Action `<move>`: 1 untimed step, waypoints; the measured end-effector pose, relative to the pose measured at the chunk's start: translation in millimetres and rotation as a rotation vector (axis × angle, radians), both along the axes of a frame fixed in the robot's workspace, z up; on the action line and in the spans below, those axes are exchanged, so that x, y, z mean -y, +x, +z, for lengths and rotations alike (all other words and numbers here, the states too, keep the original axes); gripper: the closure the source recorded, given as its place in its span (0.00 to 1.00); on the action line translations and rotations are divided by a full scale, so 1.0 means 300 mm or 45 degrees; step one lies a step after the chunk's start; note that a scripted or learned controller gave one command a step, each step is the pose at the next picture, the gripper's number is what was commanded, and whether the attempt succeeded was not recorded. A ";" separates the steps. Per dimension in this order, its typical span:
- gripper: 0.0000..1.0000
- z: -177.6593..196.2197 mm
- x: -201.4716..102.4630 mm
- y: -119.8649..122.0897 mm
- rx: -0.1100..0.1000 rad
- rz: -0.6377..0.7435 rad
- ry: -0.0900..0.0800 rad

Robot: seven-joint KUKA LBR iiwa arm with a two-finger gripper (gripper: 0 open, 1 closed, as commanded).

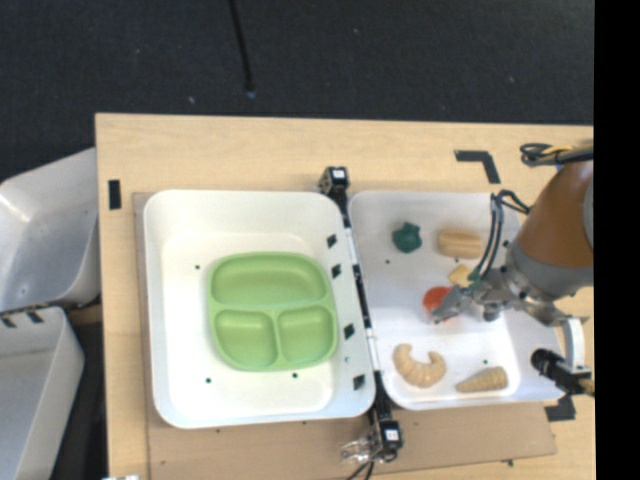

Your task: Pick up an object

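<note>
Over the right bin (500, 400), gripper (447, 306) beside a glossy red lump (436, 295), claw state unclear, ridged croissant (419, 365), smooth green divided plate (272, 309) left.

— What lies by my tool?
— A small red object (437, 297), round, low in the right bin (400, 388), just beside my gripper (449, 308).
— Lifted?
— I can't tell; it looks to rest on the floor.

The arm (560, 238) has a broad orange-brown band on its rounded upper part and a grey wrist section below it. Thin dark cables (492, 236) loop along its left side. The end effector (455, 305) is small, grey and dark, with metal parts.
</note>
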State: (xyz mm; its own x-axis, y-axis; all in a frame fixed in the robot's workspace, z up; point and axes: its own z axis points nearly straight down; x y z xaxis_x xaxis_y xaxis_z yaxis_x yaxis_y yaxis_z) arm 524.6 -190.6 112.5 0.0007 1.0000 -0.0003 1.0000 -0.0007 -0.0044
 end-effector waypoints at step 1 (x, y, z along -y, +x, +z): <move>1.00 0.049 0.004 0.007 0.010 -0.006 -0.001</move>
